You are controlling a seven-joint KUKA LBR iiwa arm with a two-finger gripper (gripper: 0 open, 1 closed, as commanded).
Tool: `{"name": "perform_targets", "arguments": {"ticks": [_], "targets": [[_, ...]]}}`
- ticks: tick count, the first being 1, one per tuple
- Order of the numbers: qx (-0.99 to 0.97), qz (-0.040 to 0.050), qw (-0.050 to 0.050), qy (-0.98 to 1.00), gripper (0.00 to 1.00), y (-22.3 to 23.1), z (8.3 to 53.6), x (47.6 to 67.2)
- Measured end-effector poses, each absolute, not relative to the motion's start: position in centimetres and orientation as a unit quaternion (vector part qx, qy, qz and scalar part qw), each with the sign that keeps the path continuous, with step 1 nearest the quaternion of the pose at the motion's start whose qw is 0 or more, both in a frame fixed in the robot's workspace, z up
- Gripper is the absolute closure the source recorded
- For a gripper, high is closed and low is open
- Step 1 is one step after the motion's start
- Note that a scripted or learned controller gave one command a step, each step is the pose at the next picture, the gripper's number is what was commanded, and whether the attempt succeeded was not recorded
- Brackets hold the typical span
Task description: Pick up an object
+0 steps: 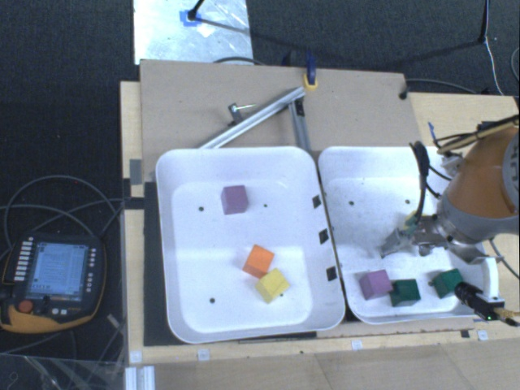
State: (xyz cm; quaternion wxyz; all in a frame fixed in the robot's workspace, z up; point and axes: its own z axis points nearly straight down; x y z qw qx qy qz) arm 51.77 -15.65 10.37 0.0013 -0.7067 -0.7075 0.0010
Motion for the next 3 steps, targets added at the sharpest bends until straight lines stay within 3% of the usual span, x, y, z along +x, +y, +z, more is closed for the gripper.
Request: {"name": "perform_targets", "arguments": {"ticks": [1, 3], "targets": [[-0.706, -0.0008, -0.002, -0.709, 1.0, -15.6, 11.8, 52.0], [-0.705, -0.0023, -0.004, -0.709, 1.0, -15.7, 22.6, 52.3]]}}
